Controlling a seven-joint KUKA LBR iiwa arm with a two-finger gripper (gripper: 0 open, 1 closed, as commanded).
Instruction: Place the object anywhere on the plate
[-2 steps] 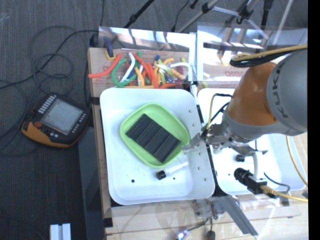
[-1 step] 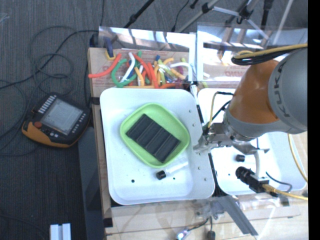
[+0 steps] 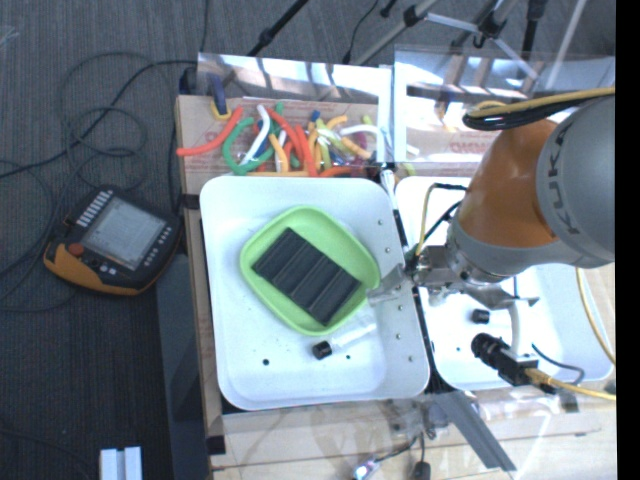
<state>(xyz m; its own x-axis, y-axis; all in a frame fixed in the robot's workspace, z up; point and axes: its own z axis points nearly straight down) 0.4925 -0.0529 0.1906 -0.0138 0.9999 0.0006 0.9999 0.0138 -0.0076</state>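
Green plate (image 3: 262,240) sits mid left bin (image 3: 225,368), with the dark ribbed slab (image 3: 306,275) lying flat on it, so the object looks already placed. Arm (image 3: 545,198) reaches in from the right bin (image 3: 590,368); jaws at the divider between bins, near the plate's right rim, state: cannot tell, hidden under the wrist. Small black piece (image 3: 321,349) lies on the left bin floor near its front edge, off the plate. Step judged: release/retreat. Next move calls for a clean lift without nudging the plate.

Robotics lab: teach pendant (image 3: 112,240) on dark carpet (image 3: 80,68), trailing cables (image 3: 95,133), tripod legs (image 3: 450,8), white bins (image 3: 225,368) on bench.
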